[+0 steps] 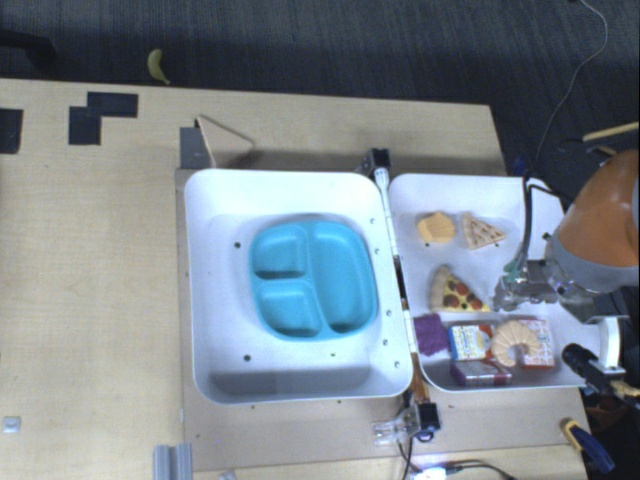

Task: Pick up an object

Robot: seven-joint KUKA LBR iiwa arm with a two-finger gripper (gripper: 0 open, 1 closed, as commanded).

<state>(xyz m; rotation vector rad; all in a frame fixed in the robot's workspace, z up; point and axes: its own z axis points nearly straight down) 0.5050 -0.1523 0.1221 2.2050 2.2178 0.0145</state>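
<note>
Bench [90, 298] carries 2 white bins side by side. Left bin [215, 268] holds a blue 3-compartment tray [312, 278]. Right bin [440, 193] holds the food items. Arm [605, 223] reaches in from the right, over the right bin. Gripper [512, 293] sits low between the pizza slice [455, 293] and the croissant [518, 340]; finger state cannot be read. Purple piece [432, 335] at the bin's near-left corner. Sandwich wedge [482, 232] and yellow piece [436, 228] near the far wall.
</note>
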